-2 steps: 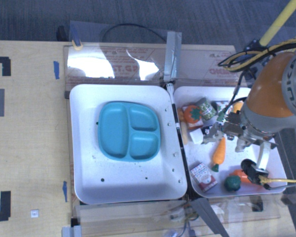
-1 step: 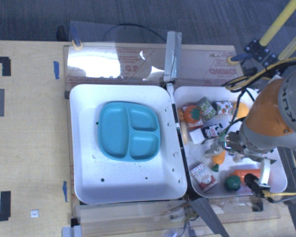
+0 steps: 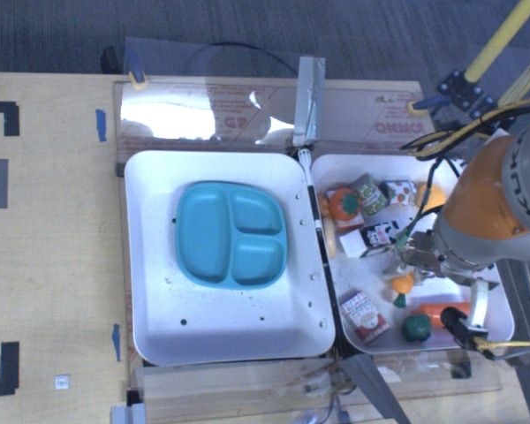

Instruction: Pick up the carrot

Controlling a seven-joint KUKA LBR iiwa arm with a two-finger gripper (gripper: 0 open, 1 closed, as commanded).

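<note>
Half the carrot (image 3: 430, 309) hidden under the arm (image 3: 481, 206).

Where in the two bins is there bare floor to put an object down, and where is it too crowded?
The left bin has bare white floor all around the blue divided plate, widest below it. In the right bin, one open patch lies between the small red-and-white carton and the packets above. Near the gripper, carrot and green toy, it is crowded.
</note>
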